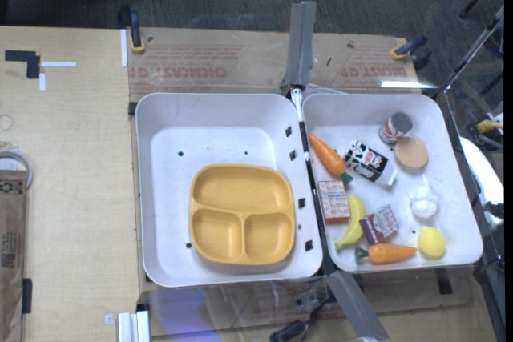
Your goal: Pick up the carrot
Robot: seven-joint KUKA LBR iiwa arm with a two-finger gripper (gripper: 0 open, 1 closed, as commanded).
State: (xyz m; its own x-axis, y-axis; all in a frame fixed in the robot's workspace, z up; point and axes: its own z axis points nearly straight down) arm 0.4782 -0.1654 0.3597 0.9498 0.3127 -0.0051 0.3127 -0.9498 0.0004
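Observation:
Two carrots lie in the right bin (449, 132). One orange carrot (327, 154) rests slantwise near the bin's left wall, its green end pointing toward the middle. A second carrot (389, 253) lies flat near the front wall, green end to the left.
The left bin (160, 172) holds a yellow divided tray (242, 214). Around the carrots lie a banana (353, 223), a lemon (431, 241), a black-and-white carton (367, 162), a red packet (333, 200), a purple packet (379, 224), a tan disc (410, 153), a small can (396, 126) and a white object (423, 207).

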